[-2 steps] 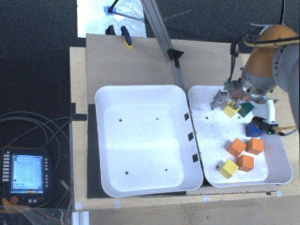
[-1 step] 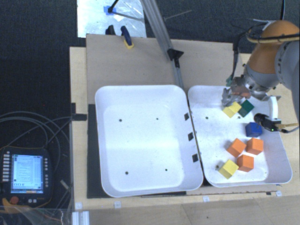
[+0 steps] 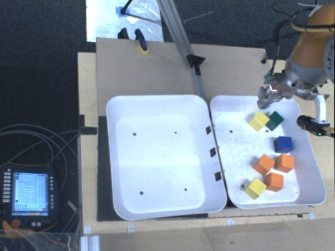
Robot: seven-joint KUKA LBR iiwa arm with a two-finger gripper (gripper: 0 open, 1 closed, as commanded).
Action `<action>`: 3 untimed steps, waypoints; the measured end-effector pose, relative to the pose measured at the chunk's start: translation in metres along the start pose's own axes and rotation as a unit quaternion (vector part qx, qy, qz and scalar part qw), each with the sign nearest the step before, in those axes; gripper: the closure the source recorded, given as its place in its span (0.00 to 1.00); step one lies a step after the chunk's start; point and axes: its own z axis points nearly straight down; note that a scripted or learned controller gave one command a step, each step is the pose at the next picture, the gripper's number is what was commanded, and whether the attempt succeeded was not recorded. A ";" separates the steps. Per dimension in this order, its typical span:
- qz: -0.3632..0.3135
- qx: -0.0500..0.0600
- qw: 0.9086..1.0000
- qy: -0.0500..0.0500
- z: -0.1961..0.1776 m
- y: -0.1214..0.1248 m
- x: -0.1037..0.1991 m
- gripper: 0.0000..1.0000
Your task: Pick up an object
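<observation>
The right white bin (image 3: 306, 195) holds several small blocks. A yellow block (image 3: 258, 121) and a dark green block (image 3: 274, 120) lie side by side near its far edge. A blue block (image 3: 283, 144) sits further forward. Three orange blocks (image 3: 264, 164) (image 3: 285, 162) (image 3: 274, 181) cluster near the front, with a second yellow block (image 3: 255, 187) beside them. My gripper (image 3: 269, 99) hangs over the bin's far edge, just above and behind the yellow and green pair. Nothing shows between its tips.
The left white bin (image 3: 112, 114) stands beside the right one. A grey pole (image 3: 178, 27) slants down to the bench behind the bins. A handheld control pendant (image 3: 29, 195) with cables lies at the lower left, off the bench.
</observation>
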 end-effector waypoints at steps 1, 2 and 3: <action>-0.002 0.000 1.000 0.000 -0.051 0.007 0.008 1.00; -0.001 0.001 1.000 0.000 -0.071 0.008 0.008 1.00; -0.003 0.003 1.000 0.002 -0.073 0.004 0.061 1.00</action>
